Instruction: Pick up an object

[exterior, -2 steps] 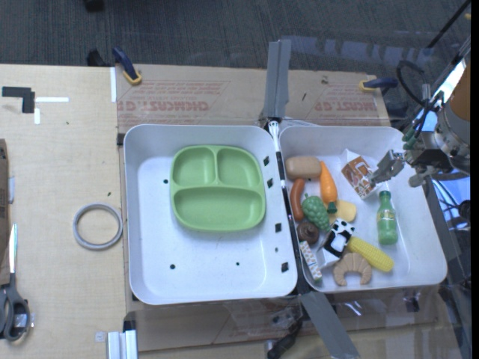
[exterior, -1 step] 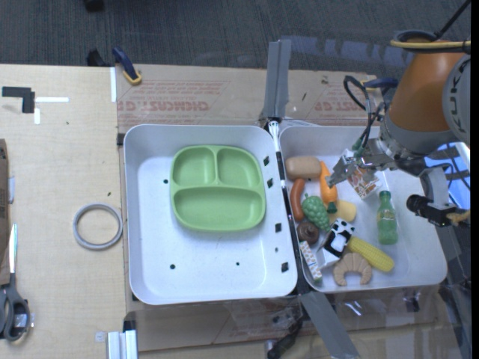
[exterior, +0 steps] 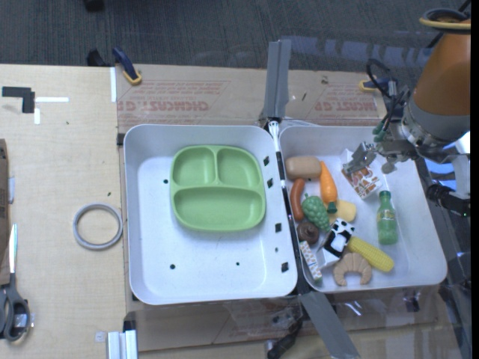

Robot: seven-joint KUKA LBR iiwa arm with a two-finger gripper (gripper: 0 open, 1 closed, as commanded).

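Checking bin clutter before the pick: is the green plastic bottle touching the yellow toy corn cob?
Apart. The camera view shows bare white bin floor between the green plastic bottle and the yellow toy corn cob.

The arm (exterior: 449, 66) reaches in from the right, wrist angled down-left, tool (exterior: 365, 155) hanging low.

A pale wood surface (exterior: 60, 170) is seen, with brown cardboard (exterior: 194, 96) laid across its 12 o'clock side. Two white bins are set side by side on it: the left bin (exterior: 150, 275) toward the centre, the right bin (exterior: 423, 268) at 3 o'clock, their rims touching. A tape ring (exterior: 98, 225) is laid flat at 9 o'clock, well apart from the left bin. Scissors (exterior: 13, 309) are placed at 8 o'clock, at the edge. A black bracket (exterior: 21, 96) and a white strip (exterior: 51, 100) are found at 10 o'clock.
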